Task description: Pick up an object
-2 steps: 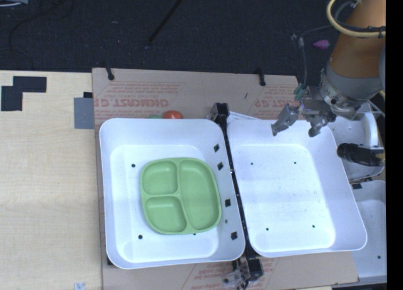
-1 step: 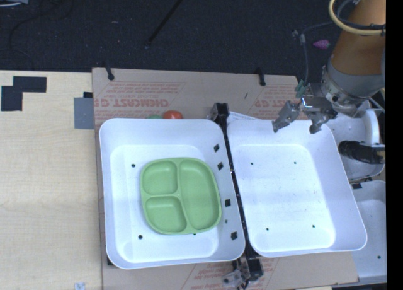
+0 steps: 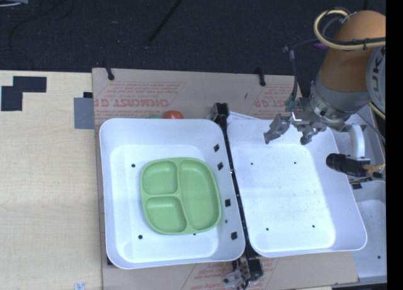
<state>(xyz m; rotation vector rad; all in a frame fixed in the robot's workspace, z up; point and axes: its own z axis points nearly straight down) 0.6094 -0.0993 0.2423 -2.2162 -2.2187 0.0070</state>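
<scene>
A light green divided plate [image 3: 181, 195] with three compartments lies flat in the left white bin [image 3: 119, 156], near its middle. My gripper [image 3: 290, 135] hangs over the far edge of the right white bin [image 3: 296, 244], well to the right of the plate. Its two grey fingers [image 3: 274, 132] are spread apart, open, with nothing between them.
A small red-orange object [image 3: 172, 115] sits just behind the left bin's far rim on the cardboard. A black divider [image 3: 229, 181] runs between the bins. A black cylindrical part [image 3: 345, 164] sticks in by the right bin's right rim. The wooden bench [image 3: 44, 188] lies to the left.
</scene>
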